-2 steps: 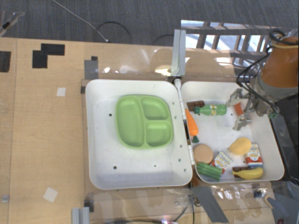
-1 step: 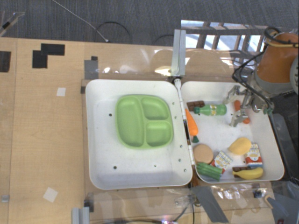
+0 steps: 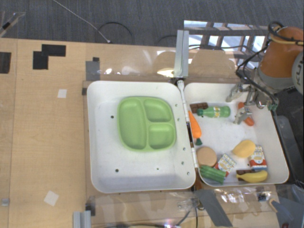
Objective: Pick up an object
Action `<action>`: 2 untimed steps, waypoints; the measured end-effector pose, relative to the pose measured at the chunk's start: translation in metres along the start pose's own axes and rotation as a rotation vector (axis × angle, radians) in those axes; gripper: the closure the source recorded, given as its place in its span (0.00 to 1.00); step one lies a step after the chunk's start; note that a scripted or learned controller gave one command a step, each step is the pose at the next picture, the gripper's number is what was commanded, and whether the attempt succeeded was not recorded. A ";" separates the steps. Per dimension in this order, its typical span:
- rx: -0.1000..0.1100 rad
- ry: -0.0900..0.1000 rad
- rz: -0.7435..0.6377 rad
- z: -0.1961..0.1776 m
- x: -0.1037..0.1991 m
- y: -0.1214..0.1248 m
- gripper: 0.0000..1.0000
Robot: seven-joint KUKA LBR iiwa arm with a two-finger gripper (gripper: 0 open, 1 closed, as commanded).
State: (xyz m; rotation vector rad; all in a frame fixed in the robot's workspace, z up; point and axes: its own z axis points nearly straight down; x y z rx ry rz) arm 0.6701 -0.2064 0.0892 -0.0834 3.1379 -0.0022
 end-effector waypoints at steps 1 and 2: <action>-0.001 -0.008 0.164 0.001 0.012 0.002 0.00; 0.001 -0.022 0.162 -0.014 0.008 0.002 1.00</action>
